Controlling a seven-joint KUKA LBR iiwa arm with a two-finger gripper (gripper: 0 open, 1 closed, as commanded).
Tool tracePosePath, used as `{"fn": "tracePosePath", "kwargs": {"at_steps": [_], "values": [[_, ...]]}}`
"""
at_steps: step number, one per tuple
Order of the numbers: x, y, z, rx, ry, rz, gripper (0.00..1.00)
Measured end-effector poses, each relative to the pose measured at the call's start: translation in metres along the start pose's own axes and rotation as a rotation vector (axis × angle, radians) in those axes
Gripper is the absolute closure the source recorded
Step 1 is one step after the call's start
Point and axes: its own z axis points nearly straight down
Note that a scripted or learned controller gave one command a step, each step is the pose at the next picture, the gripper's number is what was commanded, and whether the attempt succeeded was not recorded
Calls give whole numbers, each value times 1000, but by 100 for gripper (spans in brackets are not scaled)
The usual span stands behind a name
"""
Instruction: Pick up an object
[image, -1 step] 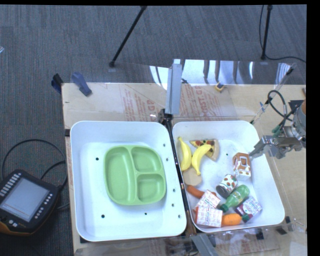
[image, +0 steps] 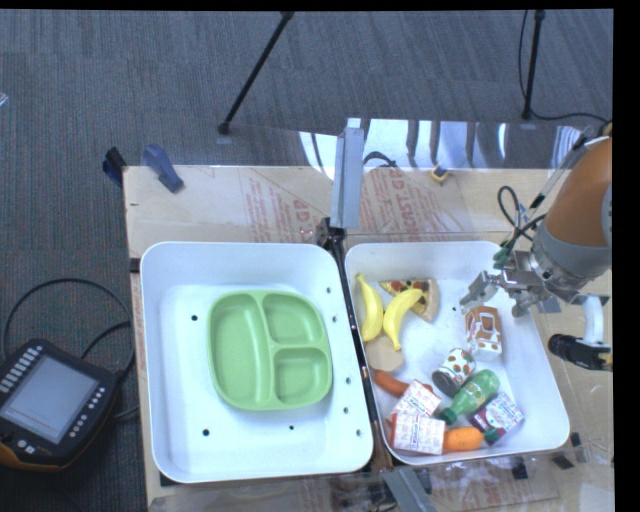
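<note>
We see the tool (image: 503, 283) hovering with its jaws spread wide and bare at the right bin's (image: 556, 400) far right edge, just above a small carton (image: 484, 331). We judge the carton light, stiff-sided yet crushable, best pinched across its flat faces.

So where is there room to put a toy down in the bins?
The left bin has bare white floor all around the green tray, widest on its left side and along the front. In the right bin, the back strip behind the bananas is free. Its front is crowded with the green bottle, carrot and packets.
</note>
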Motion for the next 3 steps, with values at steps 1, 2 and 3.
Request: {"fn": "tracePosePath", "kwargs": {"at_steps": [1, 2, 3], "values": [[11, 7, 55, 3, 6, 16, 0], [10, 7, 45, 3, 3, 13, 100], [64, 23, -75, -4, -1, -13, 100]]}}
